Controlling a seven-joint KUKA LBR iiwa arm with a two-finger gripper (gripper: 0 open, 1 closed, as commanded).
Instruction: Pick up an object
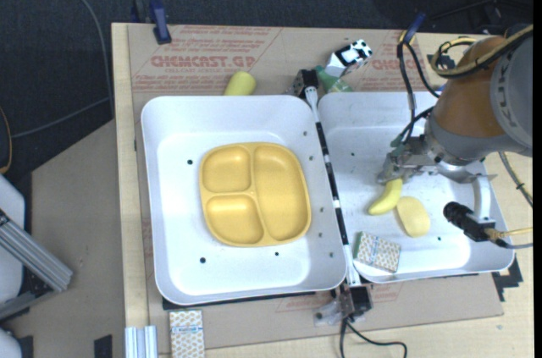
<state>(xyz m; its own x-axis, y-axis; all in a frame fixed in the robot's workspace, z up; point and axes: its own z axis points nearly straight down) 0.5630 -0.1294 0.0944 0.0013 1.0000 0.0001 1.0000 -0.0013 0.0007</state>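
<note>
My tool (400,170) is down inside the right-hand shallow white bin (360,132). That is one bin over from the yellow three-compartment plastic plate (254,194), which lies flat in the middle of the left-hand shallow white bin (165,179). From this angle I cannot tell whether my tool is open or closed, and I see nothing held in it.

The small curved yellow banana-shaped piece (385,198) lies to the right of the plate, past the two rims where the bins meet. It rests on the bin floor just in front of my tool, and I cannot tell whether they touch. A little farther from the plate sits a pale yellow rounded lump (413,217), close beside the banana-shaped piece. A small patterned square packet (378,253) lies off the plate's front-right corner, at the near corner of the right-hand bin by its rim.

My grey arm (474,107), orange band showing, reaches in well to the right of the plate. Behind the plate, out on the brown worktop (279,52), a yellow rounded piece (240,83) lies just outside the bin's back rim. Farther right along that edge there is a black-and-white item (353,54). In front of the plate, past the bin's front rim, a second patterned packet (186,331) lies at the worktop's edge.
</note>
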